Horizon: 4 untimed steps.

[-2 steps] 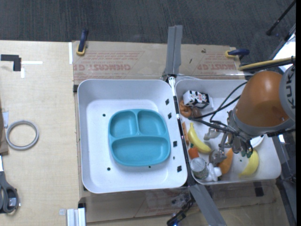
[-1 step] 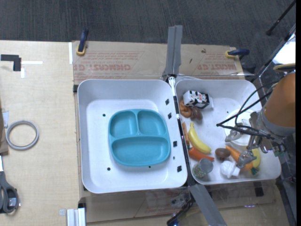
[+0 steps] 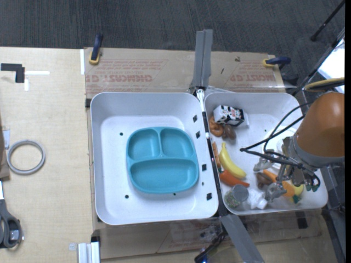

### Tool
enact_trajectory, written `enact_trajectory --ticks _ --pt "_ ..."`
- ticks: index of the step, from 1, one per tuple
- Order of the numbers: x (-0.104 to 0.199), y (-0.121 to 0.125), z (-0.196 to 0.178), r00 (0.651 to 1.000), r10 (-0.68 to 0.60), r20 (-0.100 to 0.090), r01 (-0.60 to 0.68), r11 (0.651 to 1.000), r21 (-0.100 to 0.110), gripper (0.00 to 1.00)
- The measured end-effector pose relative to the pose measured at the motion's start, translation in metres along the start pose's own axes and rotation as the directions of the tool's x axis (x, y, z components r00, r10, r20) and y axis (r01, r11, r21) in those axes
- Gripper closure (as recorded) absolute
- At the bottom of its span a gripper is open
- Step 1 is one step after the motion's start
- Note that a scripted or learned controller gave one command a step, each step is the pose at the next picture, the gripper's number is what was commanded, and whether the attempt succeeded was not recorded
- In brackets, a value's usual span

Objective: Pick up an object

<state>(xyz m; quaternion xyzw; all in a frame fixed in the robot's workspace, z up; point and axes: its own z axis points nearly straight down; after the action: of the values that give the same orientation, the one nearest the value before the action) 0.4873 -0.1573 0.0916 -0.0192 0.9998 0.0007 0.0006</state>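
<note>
Jaws: mine hang low over the right bin's (image 3: 307, 201) near corner, at about (image 3: 285, 181); cables and wrist hardware crowd the tips, so I cannot tell if they are parted, clenched, or gripping anything.
Why here: the pickable clutter lies heaped along this bin's near and left side, so I judge I am set down over the pile to try for one piece.
Under me: small orange and yellow bits (image 3: 293, 190) lie just beside my tips; touching or apart, I cannot tell.
Near pile: a grey can (image 3: 236, 196) and a white lump (image 3: 256, 203) sit close together by the near wall.
Left side: a banana (image 3: 230, 165) lies lengthwise by the divider, a carrot (image 3: 229, 179) against its near end.
Far end: a brown piece (image 3: 220, 130), then a black-and-white toy (image 3: 229, 114) near the far wall, well apart from me.
In the way: pieces are packed tight; a close grab could nudge neighbours. My own cables (image 3: 274, 136) drape across the bin.
Left bin (image 3: 104, 163): holds a blue divided plate (image 3: 163, 160), nothing on it.
Bench beyond: tape ring (image 3: 24, 156) and scissors (image 3: 10, 232) far left; clamps (image 3: 97, 48) at the far cardboard edge.
</note>
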Motion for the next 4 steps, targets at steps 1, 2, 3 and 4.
enact_trajectory --ticks 1,2,3,4 --pt "-0.010 0.064 0.000 0.999 0.040 0.003 -0.040 0.999 0.001 0.00" --pt "-0.030 -0.049 -0.001 1.000 0.005 0.002 -0.005 1.000 0.002 0.00" --pt "-0.032 -0.049 -0.010 1.000 0.006 0.006 -0.006 1.000 0.002 1.00" --pt "-0.032 -0.049 -0.010 1.000 0.006 0.006 -0.006 1.000 0.002 0.00"
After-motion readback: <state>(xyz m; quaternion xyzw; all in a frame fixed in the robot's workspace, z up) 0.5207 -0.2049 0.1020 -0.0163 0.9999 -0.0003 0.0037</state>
